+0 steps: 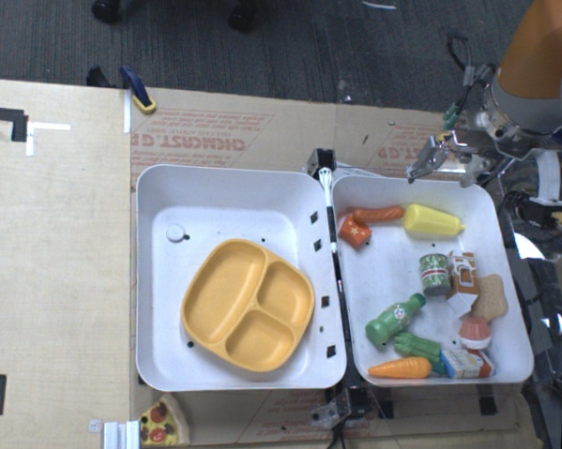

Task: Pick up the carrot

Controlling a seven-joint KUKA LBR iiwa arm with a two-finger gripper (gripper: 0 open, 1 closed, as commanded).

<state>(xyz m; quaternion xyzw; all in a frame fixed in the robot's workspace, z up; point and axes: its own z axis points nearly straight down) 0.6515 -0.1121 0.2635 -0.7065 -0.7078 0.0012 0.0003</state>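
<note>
Orange and tapered, the carrot (400,368) lies on its side at the near edge of the right bin (514,269), touching the green bottle (394,320)'s neighbours; we judge it a light, stiff, smooth plastic toy that could slip. We would grip across its thicker middle. We see the gripper (435,157) above the bin's far rim, fingers apart, holding nothing.

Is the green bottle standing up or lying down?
Lying down. The green bottle rests on its side on the right bin's floor, its white cap pointing up-right toward the small can.
</note>
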